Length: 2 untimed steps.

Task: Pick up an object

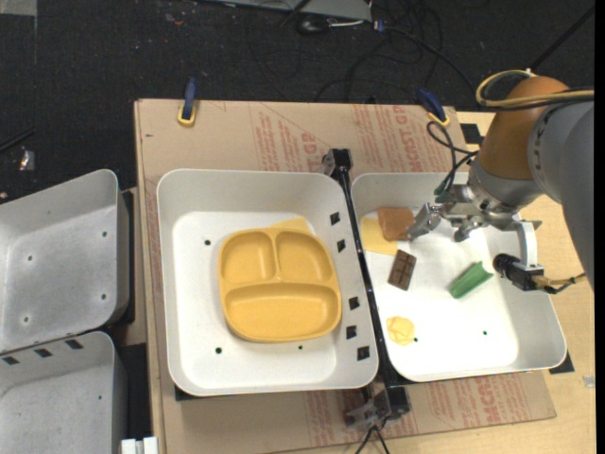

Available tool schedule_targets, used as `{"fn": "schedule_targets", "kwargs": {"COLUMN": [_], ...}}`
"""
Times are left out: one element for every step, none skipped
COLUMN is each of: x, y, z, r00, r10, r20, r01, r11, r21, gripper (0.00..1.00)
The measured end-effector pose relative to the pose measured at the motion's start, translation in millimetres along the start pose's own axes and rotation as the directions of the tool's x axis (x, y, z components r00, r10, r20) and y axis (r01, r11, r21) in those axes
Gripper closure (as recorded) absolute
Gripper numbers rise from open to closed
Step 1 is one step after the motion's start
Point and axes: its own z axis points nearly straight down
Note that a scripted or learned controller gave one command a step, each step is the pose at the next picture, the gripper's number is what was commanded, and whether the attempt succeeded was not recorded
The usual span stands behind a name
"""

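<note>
Gripper (444,218) hovers over the right bin (539,343) — grip unreadable — just right of the brown block (395,221).

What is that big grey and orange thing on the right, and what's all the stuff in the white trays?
That is a robot arm. A camera above the bench looks down on it. At the arm's end is a gripper, its hand, hanging over the right bin. In that bin lie a green block, a brown chocolate bar, a small yellow piece, a brown slice and a pale yellow slice. The left bin holds a yellow divided plate. I see nothing in the gripper.
</note>
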Motion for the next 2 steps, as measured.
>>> {"fn": "schedule_targets", "kwargs": {"x": [0,4], "y": [1,0], "z": [-11,-54], "r00": [1.0,1.0], "r10": [0.0,-0.002], "r20": [0.001,0.0], "r01": [0.0,0.002], "r11": [1.0,1.0], "r21": [-0.003,-0.004], "gripper": [1.0,1.0]}}
